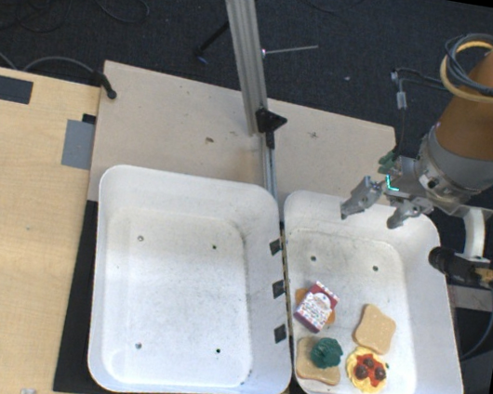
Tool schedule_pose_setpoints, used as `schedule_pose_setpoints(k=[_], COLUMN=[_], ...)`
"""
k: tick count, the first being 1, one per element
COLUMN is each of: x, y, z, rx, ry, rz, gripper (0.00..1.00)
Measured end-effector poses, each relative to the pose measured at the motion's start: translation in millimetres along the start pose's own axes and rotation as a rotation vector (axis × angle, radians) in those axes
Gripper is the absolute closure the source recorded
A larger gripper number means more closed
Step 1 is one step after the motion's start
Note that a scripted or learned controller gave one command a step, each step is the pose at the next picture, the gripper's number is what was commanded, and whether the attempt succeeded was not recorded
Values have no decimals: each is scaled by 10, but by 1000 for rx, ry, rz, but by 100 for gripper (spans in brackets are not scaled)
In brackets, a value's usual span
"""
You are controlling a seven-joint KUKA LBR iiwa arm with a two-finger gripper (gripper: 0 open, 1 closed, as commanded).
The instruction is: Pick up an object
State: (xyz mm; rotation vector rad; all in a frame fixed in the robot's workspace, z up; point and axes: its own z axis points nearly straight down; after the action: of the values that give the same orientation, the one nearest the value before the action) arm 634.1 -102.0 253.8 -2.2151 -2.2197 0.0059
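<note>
Camera view | arm (485, 101) reaching from right | fingers (357, 200) spread above right bin (424, 260) far rim

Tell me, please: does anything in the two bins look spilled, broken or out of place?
Nothing stands out. The small carton, toast slice, green piece and tart lie clustered in the right bin, all inside its rim.

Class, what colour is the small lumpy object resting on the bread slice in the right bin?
Dark green object, seen in the camera view.

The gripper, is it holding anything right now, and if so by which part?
Nothing is held. The gripper hangs open above the far edge of the right bin, with nothing between its fingers.
</note>
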Motion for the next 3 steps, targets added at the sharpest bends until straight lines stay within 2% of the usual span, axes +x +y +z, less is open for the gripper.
schedule_pose_setpoints(k=[1,3], x=[-3,70], y=[7,96], z=[-23,1055], rx=[-4,2], ry=[-1,-1], rz=[0,1], gripper=[0,0])
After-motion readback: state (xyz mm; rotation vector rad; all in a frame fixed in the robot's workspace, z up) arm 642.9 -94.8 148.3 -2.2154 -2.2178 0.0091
